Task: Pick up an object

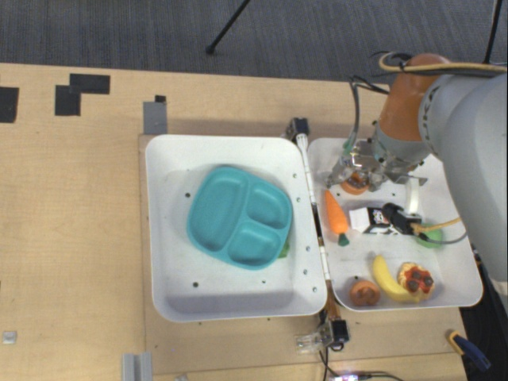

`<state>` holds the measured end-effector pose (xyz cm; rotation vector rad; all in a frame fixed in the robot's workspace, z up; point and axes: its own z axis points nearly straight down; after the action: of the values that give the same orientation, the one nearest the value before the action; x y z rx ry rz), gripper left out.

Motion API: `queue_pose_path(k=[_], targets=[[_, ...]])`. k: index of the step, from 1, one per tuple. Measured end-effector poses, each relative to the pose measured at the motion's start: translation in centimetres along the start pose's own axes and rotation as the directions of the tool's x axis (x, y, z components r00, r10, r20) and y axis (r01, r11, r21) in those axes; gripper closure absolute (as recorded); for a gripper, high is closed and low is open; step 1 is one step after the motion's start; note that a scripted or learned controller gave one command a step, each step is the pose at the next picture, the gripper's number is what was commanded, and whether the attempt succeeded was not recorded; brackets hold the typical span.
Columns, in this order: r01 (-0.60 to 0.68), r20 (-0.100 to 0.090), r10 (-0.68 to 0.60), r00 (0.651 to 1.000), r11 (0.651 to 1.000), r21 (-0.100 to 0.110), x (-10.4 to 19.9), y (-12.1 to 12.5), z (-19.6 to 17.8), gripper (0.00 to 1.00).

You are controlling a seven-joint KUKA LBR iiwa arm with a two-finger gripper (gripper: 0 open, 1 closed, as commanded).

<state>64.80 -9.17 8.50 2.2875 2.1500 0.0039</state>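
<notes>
My gripper (354, 173) hangs low over the far left part of the right bin (463, 280), right above a small orange-brown object (355, 186) that it partly hides. An orange carrot (336, 215) lies just in front of it along the bin's left wall. A white and black item (371, 218) rests to the carrot's right, with a green piece (431, 237) beyond it. Near the front of the bin lie a yellow banana (387, 277), a pizza slice (417, 279) and a brown round fruit (365, 294).
The left bin (171, 292) holds a teal divided plate (238, 217) with something green peeking from under its right edge. The grey arm with its orange band (409, 101) reaches in from the right over the back of the right bin.
</notes>
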Motion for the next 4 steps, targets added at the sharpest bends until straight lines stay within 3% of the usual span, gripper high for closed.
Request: queue_pose_path(k=[1, 2, 3, 4], targets=[[0.157, 0.002, -0.157, 0.988, 0.988, -0.004, -0.6, -11.1, -0.3, 0.00], [0.118, 0.003, -0.118, 0.993, 0.993, -0.002, -11.1, -6.0, -0.1, 0.00], [0.166, -0.008, -0.166, 0.986, 0.986, 0.008, -11.0, 2.8, 0.0, 0.00], [0.341, 0.002, -0.341, 0.940, 0.940, -0.001, -12.0, -8.1, -0.1, 0.00]])
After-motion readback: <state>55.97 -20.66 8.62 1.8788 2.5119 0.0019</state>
